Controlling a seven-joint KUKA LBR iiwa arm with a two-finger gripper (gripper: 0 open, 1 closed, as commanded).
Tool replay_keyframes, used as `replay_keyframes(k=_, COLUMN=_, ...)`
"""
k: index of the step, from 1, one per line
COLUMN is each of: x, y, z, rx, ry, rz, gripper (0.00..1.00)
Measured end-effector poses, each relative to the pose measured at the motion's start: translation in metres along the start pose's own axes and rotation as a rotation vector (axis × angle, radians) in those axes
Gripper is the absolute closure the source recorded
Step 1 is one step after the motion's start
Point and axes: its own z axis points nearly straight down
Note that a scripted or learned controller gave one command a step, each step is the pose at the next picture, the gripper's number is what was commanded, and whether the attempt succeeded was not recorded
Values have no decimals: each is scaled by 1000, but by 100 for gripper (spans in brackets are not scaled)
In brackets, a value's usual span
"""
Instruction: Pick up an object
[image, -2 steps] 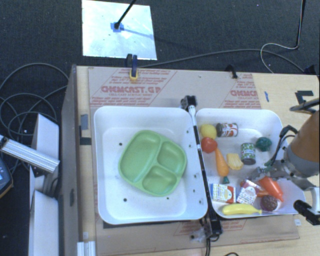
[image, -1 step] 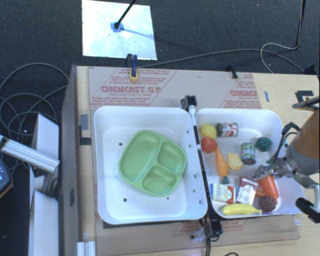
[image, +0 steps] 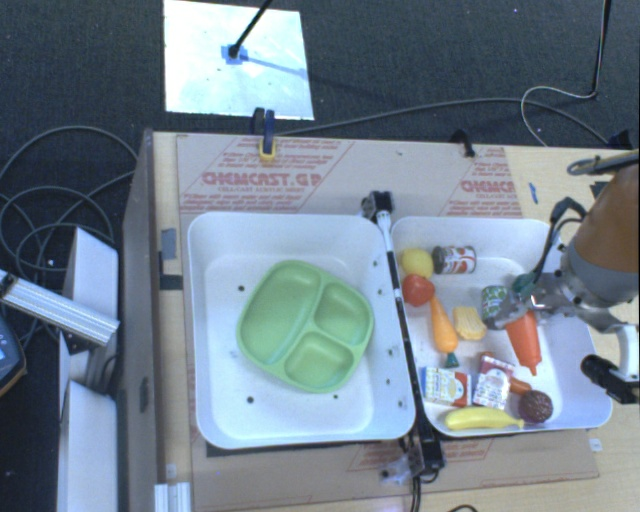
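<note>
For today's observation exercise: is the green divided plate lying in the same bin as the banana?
No. The green divided plate lies in the left bin, while the banana lies in the right bin.

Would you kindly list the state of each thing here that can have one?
Green plate: right way up, nothing in its compartments.
Can: lying on its side.
Banana: lying flat by the bin's near wall.
Carrot: lying flat.
Gripper: low over the right bin.
</note>
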Motion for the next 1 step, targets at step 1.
replay_keyframes(k=1, x=56, y=43, z=-39, rx=1, ry=1, rz=0, gripper=100)
